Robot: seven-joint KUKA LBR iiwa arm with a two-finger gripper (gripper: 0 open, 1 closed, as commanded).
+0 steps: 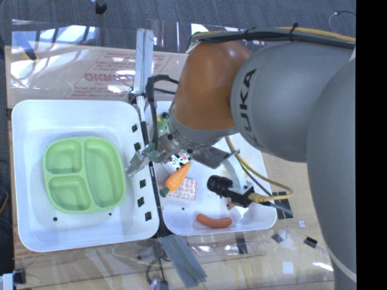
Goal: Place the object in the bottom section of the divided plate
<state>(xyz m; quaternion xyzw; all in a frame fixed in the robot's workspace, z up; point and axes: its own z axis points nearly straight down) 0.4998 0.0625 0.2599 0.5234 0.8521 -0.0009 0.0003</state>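
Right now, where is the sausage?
The sausage lies in the right bin, near its lower edge in the camera view, below and right of the carrot.

The grey arm [284, 95] is reaching in from the right and covering the far half of the right bin [261, 221], with its gripper [142, 157] hanging over the ridge where the two bins meet. A green divided plate [84, 174] is lying in the middle of the left bin [27, 219]. An orange carrot [176, 177] is lying tilted near the right bin's left edge, touching a red-checked square [187, 191]. A sausage [213, 221] is lying along that bin's near edge.
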